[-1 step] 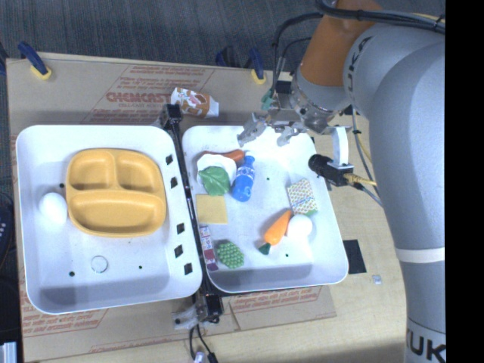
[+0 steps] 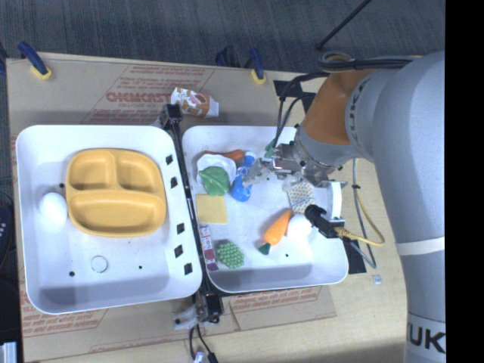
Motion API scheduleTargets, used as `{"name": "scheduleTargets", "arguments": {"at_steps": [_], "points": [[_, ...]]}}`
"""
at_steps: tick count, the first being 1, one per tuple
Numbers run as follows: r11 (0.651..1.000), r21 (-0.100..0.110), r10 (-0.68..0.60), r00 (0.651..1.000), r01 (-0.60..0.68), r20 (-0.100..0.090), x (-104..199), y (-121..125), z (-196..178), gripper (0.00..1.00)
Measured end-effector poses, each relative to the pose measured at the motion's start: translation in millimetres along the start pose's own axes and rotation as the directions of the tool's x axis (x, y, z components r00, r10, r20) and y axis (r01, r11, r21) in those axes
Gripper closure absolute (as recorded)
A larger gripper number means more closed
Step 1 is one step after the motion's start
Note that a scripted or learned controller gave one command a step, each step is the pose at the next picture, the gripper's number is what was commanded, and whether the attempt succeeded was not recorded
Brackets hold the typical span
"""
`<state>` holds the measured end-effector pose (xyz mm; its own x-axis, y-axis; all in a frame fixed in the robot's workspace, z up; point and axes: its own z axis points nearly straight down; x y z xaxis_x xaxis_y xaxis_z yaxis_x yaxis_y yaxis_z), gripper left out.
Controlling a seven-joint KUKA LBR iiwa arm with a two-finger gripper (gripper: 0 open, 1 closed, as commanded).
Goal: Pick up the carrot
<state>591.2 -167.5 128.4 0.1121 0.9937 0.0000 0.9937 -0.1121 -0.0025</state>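
The carrot (image 2: 277, 228), orange with a green stub at its lower left end, lies tilted in the right bin (image 2: 261, 277), near the front right. My gripper (image 2: 266, 163) hangs over the upper part of that bin, right beside a blue object (image 2: 242, 184). The carrot lies apart from the gripper, below it and slightly to the right.
Also in the right bin are a green leafy piece (image 2: 214, 178), a yellow slice (image 2: 212, 209), a green knobbly item (image 2: 229, 255), a mesh-patterned piece (image 2: 300, 195) and a white lump (image 2: 299, 230) touching the carrot. The left bin (image 2: 45, 278) holds a yellow divided plate (image 2: 116, 190) and a white egg (image 2: 53, 209).
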Motion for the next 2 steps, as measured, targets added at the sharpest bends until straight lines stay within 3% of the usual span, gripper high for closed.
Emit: {"name": "scheduleTargets", "arguments": {"at_steps": [1,2], "points": [[1.000,0.002,0.014,1.000,-0.014,0.001,-32.3,-61.8,37.1,0.00],[1.000,0.003,0.009,1.000,-0.009,0.000,-31.3,-61.2,26.8,1.00]]}}
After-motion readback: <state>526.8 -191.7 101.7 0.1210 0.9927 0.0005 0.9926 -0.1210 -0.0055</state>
